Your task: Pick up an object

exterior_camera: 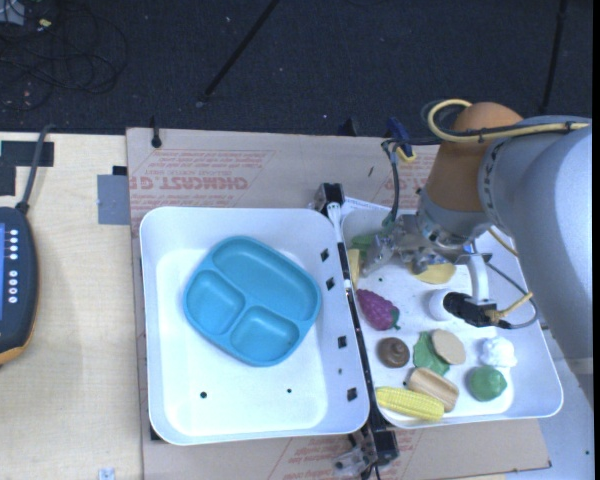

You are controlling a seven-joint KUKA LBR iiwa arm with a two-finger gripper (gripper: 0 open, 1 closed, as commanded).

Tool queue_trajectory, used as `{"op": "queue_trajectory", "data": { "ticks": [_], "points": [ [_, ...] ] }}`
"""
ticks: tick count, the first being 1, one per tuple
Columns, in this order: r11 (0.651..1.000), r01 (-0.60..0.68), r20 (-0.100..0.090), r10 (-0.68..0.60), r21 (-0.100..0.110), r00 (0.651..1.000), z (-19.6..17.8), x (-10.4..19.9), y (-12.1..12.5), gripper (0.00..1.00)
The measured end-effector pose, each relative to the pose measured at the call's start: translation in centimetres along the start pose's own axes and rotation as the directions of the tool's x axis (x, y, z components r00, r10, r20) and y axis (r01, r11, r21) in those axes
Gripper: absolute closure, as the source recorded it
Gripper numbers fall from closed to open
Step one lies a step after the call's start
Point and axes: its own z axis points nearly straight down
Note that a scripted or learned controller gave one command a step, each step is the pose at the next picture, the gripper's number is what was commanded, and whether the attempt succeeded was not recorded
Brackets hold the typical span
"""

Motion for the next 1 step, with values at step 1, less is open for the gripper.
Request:
{"op": "queue_trajectory", "data": {
  "ticks": [1],
  "points": [
    [1.000, -0.009, 0.003, 0.009, -0.001, 1.000, -2.09, -7.10, -0.55, 0.00]
  ]
}}
